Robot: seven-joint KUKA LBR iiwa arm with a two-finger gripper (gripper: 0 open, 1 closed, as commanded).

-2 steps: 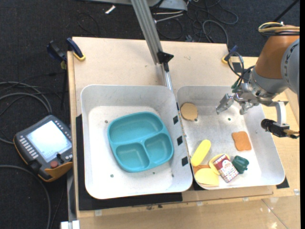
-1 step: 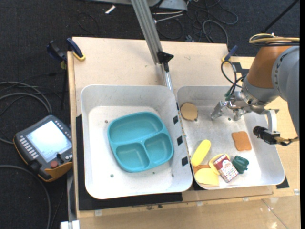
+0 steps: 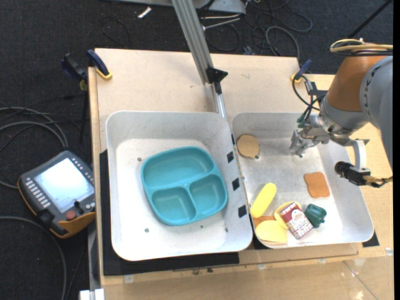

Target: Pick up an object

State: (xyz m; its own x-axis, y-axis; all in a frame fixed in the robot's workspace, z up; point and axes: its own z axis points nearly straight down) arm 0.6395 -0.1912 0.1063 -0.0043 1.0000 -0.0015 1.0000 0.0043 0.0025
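My gripper [image 3: 300, 149] hangs over the back of the right bin [image 3: 337, 167], with nothing visible between its fingers. A tan round cookie-like piece [image 3: 248, 146] lies to its left near the bin's back left corner. An orange-brown toast-shaped piece [image 3: 317, 184] lies in front of the gripper toward the right. Along the front of the bin sit a yellow banana-like piece [image 3: 264, 199], a yellow flat slice [image 3: 271, 231], a small red and white carton [image 3: 295, 220] and a dark green object [image 3: 315, 214].
The left bin [image 3: 125, 167] holds a teal divided tray [image 3: 184, 184]. A metal pole [image 3: 197, 36] slants up from the wall between the bins. A teach pendant [image 3: 56, 192] lies on the floor to the left, and cables run behind the bench.
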